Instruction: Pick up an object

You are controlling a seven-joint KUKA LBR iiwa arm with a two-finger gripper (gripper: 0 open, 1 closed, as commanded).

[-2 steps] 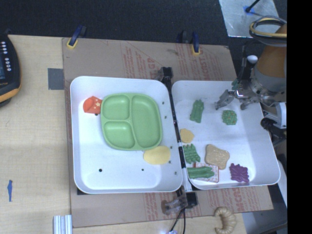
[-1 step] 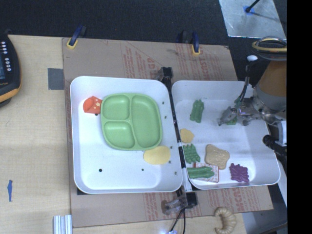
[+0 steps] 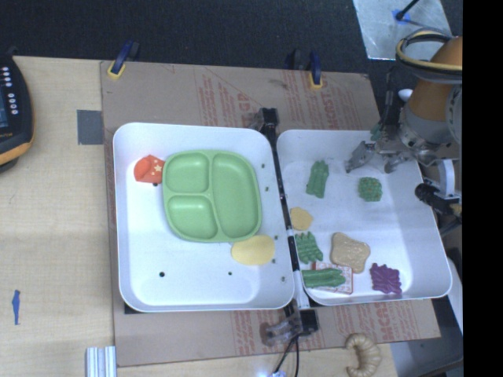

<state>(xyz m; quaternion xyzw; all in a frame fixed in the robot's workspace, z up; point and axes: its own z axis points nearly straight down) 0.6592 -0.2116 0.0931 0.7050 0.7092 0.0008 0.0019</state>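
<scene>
1. A round green piece [image 3: 370, 188] lies in the right bin [image 3: 424, 234], just below the pincer [image 3: 377, 157] and not touching it.
2. The pincer hangs over the bin's upper part, its two fingers spread apart, nothing between them.
3. A long green piece [image 3: 317, 178] lies to the pincer's left, near it.
4. Farther below, along the bin's lower part: a yellow disc [image 3: 301, 218] at the left wall, a ridged green piece [image 3: 308, 247], a toast slice [image 3: 349, 252], a flat green piece on a card [image 3: 325, 278] and a purple piece [image 3: 385, 279].
5. Well to the pincer's left, the left bin [image 3: 141, 281] holds a green divided plate [image 3: 212, 195], a red piece [image 3: 148, 169] touching the plate's far edge, and a yellow piece [image 3: 253, 250] at the plate's lower rim.
6. Both bins sit on the counter [image 3: 55, 234].
</scene>
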